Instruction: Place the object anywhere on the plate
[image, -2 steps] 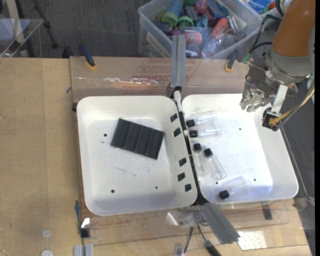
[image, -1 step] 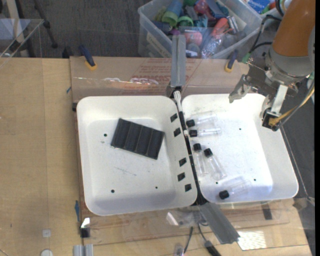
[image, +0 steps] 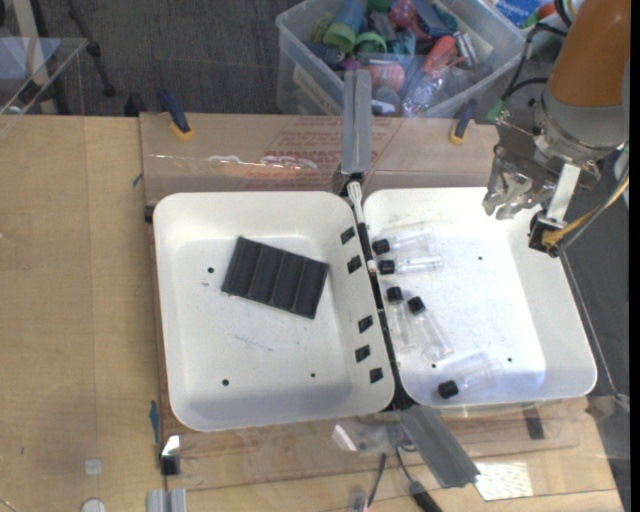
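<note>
The gripper (image: 508, 203) hangs above the upper right corner of the right bin (image: 545, 330), with nothing visible between its metal fingers (image: 497, 200); how far the jaws stand apart cannot be told from this angle. Several clear vials (image: 425, 335) with black caps lie scattered along the left half of that bin, well apart from the gripper, one near the bottom edge. In the left bin (image: 190, 380) a black ribbed plate (image: 275, 277) lies flat, slightly tilted, near the middle. A clear tub (image: 300, 50) of colourful items stands behind the bins on the wooden bench (image: 70, 300).
</note>
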